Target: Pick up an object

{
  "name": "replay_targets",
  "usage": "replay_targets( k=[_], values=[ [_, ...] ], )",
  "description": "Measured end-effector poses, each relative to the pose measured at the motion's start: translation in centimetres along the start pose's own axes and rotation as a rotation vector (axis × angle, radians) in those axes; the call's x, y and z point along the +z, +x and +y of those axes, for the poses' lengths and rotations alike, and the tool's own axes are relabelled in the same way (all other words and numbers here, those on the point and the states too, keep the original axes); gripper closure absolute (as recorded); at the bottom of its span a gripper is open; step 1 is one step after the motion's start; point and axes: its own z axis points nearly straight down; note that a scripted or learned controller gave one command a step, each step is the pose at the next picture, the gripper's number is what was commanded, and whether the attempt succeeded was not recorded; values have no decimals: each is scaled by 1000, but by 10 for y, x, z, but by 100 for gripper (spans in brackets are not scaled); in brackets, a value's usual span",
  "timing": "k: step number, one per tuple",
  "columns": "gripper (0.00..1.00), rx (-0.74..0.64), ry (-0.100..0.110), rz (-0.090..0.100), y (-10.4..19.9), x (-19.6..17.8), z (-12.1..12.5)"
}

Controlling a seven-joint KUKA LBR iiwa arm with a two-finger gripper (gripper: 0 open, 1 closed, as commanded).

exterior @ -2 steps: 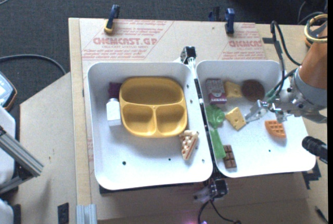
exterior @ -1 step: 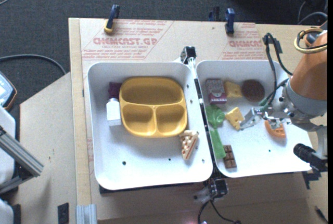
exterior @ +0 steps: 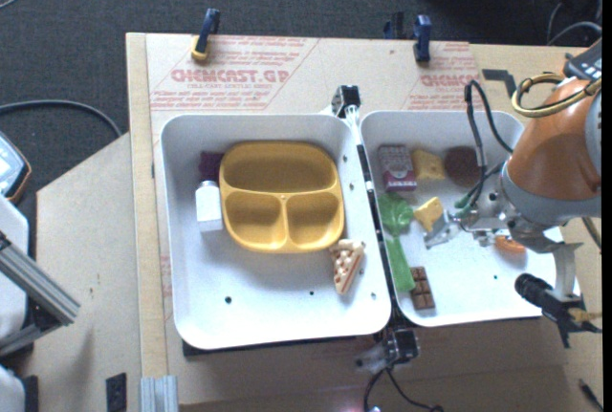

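My gripper hangs low over the middle of the right bin, at the end of the grey arm with its orange band. Just to its upper left lies a yellow wedge, close to the gripper or touching it. Further left sits a green leafy piece with a long stalk. A small orange piece peeks out under the arm to the right. Along the bin's far side are a maroon packet, a yellow cheese block and a brown round piece. A chocolate bar lies near the front.
The left bin holds a yellow divided tray, a white bottle, a dark purple item and a waffle-like wedge. A black divider clamp sits between the bins. Cables loop beside the arm.
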Motion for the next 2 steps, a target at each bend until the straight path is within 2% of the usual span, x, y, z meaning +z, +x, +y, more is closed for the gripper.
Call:
replay_targets(
  k=[1, 2],
  values=[
    [0, 1, -2, -1, 1, 41, 0],
    [100, 2, -8, -3, 0, 28, 0]
  ],
)
